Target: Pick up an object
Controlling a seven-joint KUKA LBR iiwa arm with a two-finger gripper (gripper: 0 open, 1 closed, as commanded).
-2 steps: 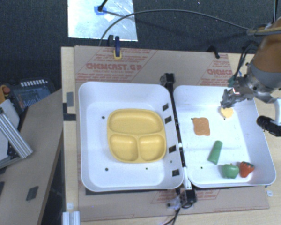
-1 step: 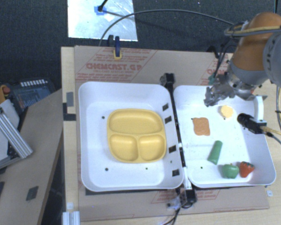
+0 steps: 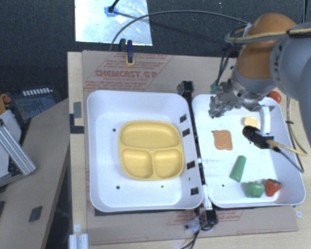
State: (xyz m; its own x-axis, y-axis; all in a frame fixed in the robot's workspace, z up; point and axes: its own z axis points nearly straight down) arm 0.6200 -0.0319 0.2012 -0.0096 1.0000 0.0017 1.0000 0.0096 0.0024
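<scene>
The end effector (image 3: pixel 216 108) is seen low over the far left corner of the right bin (image 3: pixel 216 183), at the end of the grey arm (image 3: pixel 295 61) that is brought in from the view's right. Whether it is open or closed cannot be told, and whether anything is held cannot be told either. The loose things are all found in this right bin. A flat brown slab (image 3: pixel 222 139) is laid just nearer the camera than the end effector, apart from it. A small yellow piece (image 3: pixel 251 122) is seen to its right, near it. A red-orange piece (image 3: pixel 274 96) is partly hidden by the arm, further to the right. A green cylinder (image 3: pixel 238 168) is laid tilted beyond the slab, well towards the near rim. A green pepper (image 3: pixel 254 189) and a red piece (image 3: pixel 272 187) are set touching each other in the near right corner, well apart from the end effector. To its left, the left bin (image 3: pixel 101 154) is occupied by a yellow tray (image 3: pixel 150 149) with three compartments. Both bins are carried side by side on the counter (image 3: pixel 75 87).
</scene>
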